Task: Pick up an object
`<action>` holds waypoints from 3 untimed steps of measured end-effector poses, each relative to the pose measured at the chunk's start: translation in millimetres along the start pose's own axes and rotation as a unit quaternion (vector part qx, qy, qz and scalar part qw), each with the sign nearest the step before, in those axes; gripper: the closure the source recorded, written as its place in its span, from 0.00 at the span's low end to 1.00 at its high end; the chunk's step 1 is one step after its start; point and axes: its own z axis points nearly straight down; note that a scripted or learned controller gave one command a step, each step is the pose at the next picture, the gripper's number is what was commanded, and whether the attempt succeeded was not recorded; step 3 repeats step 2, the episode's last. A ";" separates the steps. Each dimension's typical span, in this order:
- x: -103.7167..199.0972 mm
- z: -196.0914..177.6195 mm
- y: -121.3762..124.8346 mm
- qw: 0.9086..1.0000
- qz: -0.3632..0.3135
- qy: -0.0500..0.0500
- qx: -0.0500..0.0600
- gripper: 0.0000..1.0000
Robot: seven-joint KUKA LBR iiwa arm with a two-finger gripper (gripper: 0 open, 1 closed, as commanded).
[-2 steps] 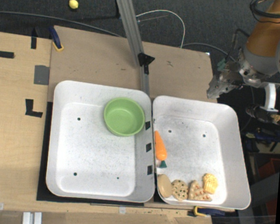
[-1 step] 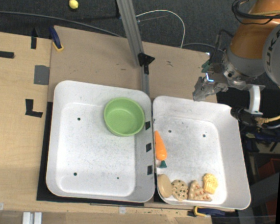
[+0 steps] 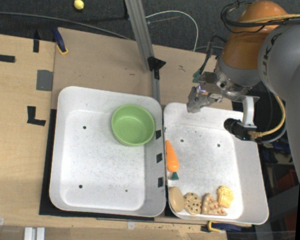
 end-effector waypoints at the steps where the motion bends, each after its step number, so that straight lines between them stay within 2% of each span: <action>1: 53.8 -5.6 -6.3 1.000 -0.001 0.000 -0.001 1.00; 2: 105.1 12.5 -14.6 1.000 0.000 0.000 0.000 1.00; 3: 105.1 12.5 -14.6 1.000 0.000 0.000 0.000 1.00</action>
